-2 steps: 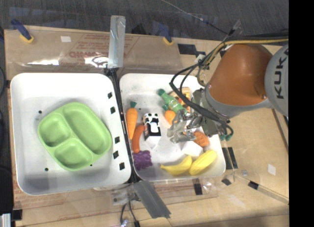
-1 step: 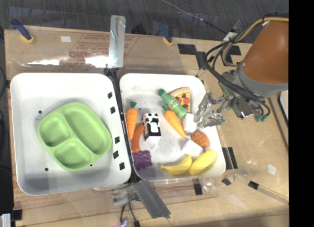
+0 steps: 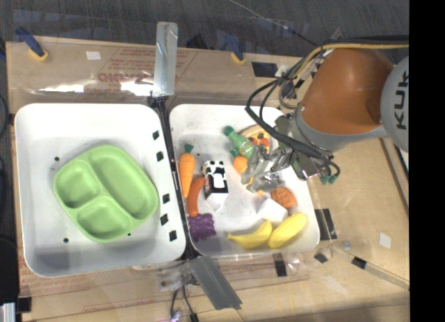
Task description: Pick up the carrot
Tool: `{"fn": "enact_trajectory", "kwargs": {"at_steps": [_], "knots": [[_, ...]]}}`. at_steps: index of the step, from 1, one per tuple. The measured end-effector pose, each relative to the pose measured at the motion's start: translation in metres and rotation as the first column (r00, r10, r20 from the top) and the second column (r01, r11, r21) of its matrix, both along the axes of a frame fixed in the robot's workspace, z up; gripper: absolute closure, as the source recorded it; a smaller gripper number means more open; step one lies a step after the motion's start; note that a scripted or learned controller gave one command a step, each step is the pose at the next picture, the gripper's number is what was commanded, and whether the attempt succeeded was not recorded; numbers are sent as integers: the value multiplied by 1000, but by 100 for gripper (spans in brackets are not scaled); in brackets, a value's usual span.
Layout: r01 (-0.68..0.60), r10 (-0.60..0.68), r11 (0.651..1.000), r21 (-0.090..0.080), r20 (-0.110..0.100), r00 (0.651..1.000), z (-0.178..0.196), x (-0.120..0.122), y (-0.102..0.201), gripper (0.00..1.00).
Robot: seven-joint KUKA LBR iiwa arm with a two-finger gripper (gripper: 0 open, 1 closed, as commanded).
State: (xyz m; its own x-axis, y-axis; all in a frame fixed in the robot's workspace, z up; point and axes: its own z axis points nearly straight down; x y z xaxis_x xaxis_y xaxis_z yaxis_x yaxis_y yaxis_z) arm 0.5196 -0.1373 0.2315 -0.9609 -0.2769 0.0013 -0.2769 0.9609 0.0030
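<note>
One carrot (image 3: 186,169) | two bins (image 3: 28,174) | one green plate (image 3: 104,192) | fingers (image 3: 259,167): state unclear

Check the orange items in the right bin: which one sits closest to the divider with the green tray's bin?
The carrot, upright along the right bin's left wall. The darker orange piece lies just below and right of it; the other orange bits sit mid-bin by the hand.
</note>
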Motion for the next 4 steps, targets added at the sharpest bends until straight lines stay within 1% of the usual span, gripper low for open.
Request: {"fn": "enact_trajectory", "kwargs": {"at_steps": [1, 2, 4], "knots": [[-4, 4, 1000, -2, 6, 1000, 12, 2, 0, 100], [-321, 321, 947, -5, 6, 947, 9, -4, -31, 100], [-328, 328, 945, -9, 12, 944, 31, -1, -29, 100]]}}
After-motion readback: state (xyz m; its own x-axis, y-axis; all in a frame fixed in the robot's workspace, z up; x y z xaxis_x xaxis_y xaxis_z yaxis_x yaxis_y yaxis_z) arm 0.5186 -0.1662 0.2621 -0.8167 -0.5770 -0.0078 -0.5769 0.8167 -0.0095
